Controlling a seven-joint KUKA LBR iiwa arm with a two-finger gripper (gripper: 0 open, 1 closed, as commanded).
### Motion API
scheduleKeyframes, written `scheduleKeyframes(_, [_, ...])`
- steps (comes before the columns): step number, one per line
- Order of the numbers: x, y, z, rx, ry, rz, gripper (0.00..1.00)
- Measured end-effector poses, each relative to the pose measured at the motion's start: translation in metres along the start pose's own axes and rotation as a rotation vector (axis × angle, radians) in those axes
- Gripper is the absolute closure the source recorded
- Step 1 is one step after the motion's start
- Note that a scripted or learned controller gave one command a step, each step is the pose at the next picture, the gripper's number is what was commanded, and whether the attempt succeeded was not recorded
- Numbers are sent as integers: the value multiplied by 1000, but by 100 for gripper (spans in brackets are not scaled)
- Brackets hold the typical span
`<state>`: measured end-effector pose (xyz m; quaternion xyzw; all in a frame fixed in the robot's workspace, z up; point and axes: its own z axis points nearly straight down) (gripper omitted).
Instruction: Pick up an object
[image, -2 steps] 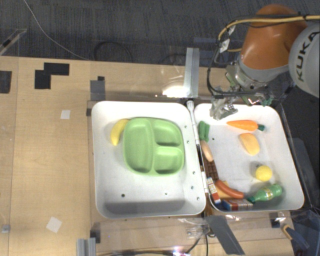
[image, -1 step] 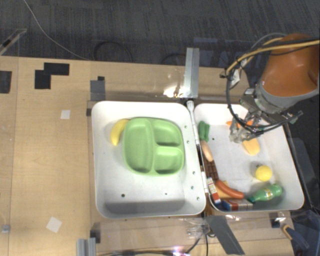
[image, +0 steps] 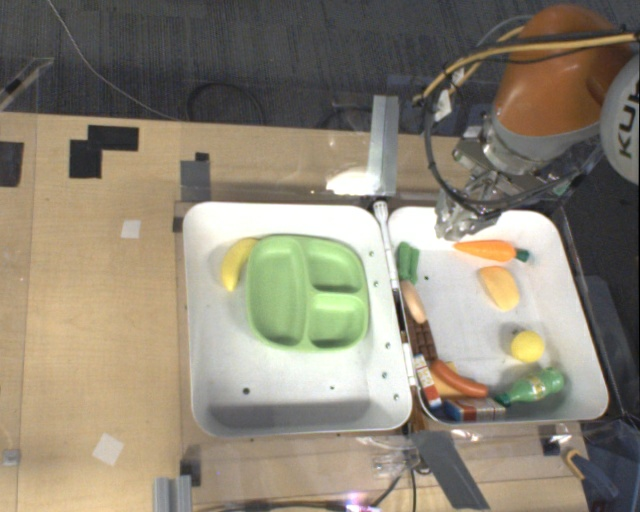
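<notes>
Claw (image: 452, 222) poised above toy carrot (image: 485, 251), likely lining up a grasp; opening impossible to tell.

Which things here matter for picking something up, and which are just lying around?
For the job: gripper, carrot, lemon, green bottle, sausage, yellow-orange piece, all at the right bin.

Lying about: green divided plate and banana in the left bin.

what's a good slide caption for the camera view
Gripper hovers by a carrot in the right bin; green tray fills the left.
</notes>
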<state>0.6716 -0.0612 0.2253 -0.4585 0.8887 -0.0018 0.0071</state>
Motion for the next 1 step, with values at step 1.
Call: scheduleKeyframes(1, [-56,76,-13,-3,0,121,100])
